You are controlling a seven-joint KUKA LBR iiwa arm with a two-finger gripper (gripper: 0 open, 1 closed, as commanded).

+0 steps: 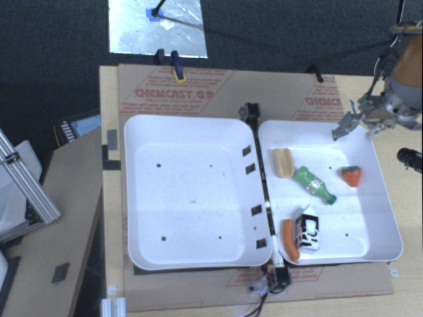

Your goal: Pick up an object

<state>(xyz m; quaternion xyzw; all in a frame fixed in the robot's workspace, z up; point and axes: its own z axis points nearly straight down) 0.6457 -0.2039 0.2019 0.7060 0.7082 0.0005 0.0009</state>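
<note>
The arm (403, 65) is reaching in over the bench's (218, 84) right edge, and its hand (360, 123) is hovering above the far right corner of the right bin (380, 197), with the two fingers (344, 128) spread apart and nothing between them. Four things are lying in that bin, all well below the hand. A tan bun (283, 162) is resting near the bin's far left side, just beside the divider between the bins. A green bottle (314, 185) is lying tilted just right of the bun, its neck pointing toward the near right. A small red and orange strawberry (351, 176) is sitting near the bin's right wall, apart from the bottle. At the near left corner an orange sausage (289, 239) is lying along the wall, and a black and white carton (308, 230) is touching its right side. The left bin (192, 197) is sitting beside it on a printed cardboard sheet (198, 90). A foil square (157, 17) is lying beyond the bench's far edge, and two clamps (170, 59) are gripping that edge near it.
</note>
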